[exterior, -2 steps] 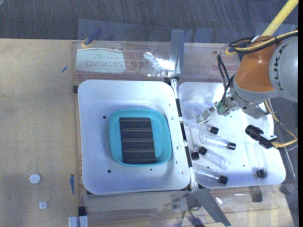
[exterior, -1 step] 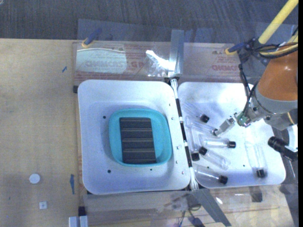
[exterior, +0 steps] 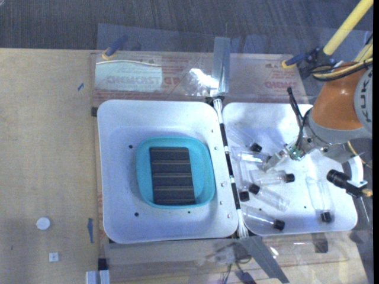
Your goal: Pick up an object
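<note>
We see a turquoise tray [exterior: 144, 169] with a dark ribbed insert [exterior: 172, 174], white bins [exterior: 112, 129], clear tubes [exterior: 266, 199] with black caps, and an orange-banded arm [exterior: 336, 108].

The scene is seen from one camera fixed above the bench [exterior: 47, 158], tilted down at a slant and set fairly far back. Both white bins [exterior: 112, 123] are taken in whole, side by side. The arm [exterior: 337, 105] is seen entering from the right, with the left bin lying beyond the jaws.
</note>
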